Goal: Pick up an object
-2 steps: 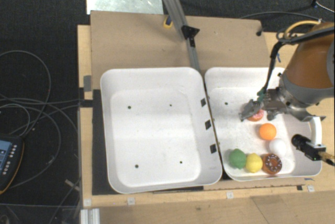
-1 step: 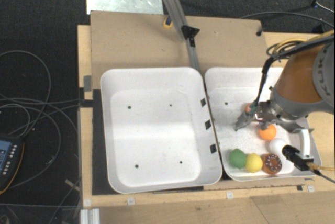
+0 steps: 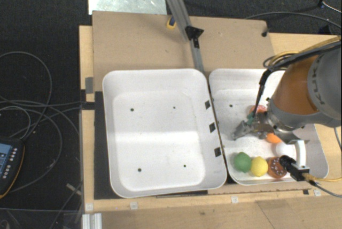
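A dark metal pincer (image 3: 241, 130), its grip impossible to tell, hangs low inside the right smooth white plastic bin (image 3: 227, 91), with a round green ball (image 3: 242, 161) and a rounded yellow fruit (image 3: 258, 166) just below it.

Bench (image 3: 160, 40): flat tan board top, pale wood edging along left and front, standing on dark carpet. Two shallow white bins rest directly on it, side by side, rims touching at centre. Left bin (image 3: 160, 131) larger, rounded corners, four small dark dots on floor. Right bin (image 3: 230, 94) narrower, partly covered by arm. Small black clips (image 3: 212, 127) along seam between bins. Grey slanted pole (image 3: 179, 6) meets bench behind bins, black bracket at its foot. Black strip of underlay shows along left bin's left and front edges.
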Robot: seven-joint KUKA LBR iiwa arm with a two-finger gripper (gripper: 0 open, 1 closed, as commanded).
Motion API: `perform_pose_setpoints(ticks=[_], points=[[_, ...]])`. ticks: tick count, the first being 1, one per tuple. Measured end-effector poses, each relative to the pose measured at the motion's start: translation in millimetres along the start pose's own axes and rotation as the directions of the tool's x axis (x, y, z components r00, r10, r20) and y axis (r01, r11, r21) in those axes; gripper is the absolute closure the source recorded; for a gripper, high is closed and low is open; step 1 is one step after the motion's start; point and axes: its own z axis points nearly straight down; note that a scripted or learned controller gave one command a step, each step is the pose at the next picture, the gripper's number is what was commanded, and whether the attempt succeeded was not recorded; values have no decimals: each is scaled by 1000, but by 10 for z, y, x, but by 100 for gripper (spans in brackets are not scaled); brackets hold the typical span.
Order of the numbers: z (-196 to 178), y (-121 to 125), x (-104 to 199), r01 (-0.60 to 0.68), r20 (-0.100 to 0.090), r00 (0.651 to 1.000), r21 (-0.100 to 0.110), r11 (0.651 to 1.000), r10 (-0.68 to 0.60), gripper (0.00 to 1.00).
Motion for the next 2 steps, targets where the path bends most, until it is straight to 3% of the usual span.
perform_pose_setpoints(ticks=[1,2], points=[[-130,16,-7,0,1,1000,-6,1000,0,100],[-565,60,-5,4,2,1000,-9,1000,-4,100]])
